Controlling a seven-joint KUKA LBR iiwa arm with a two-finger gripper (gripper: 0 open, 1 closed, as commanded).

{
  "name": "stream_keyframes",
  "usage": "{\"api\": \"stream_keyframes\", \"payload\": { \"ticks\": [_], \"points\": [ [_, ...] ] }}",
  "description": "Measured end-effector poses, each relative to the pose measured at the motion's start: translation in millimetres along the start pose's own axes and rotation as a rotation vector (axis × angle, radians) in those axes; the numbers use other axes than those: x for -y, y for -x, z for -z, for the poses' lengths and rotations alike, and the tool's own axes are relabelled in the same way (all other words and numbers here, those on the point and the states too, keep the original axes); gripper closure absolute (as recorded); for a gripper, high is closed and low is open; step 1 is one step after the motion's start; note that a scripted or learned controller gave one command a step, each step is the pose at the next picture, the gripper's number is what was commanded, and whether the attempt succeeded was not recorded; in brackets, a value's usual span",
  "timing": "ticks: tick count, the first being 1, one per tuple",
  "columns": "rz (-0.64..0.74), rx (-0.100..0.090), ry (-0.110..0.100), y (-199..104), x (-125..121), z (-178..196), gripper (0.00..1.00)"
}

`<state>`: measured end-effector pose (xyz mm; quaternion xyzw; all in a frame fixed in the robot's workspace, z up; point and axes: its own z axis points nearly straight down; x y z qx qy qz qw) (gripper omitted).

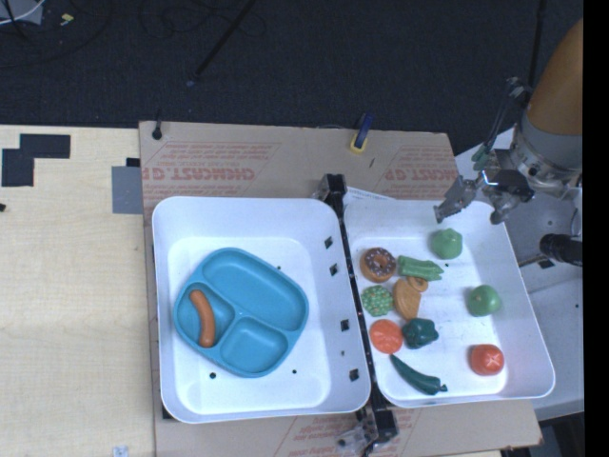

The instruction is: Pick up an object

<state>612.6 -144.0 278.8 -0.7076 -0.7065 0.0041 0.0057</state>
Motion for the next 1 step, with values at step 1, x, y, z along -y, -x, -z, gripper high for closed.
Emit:
{"api": "stream_keyframes", "payload": {
  "ticks": [1],
  "points": [
    [0.002,0.002,0.013,0.1,-1.6,7.7,0.00]
  ]
}}
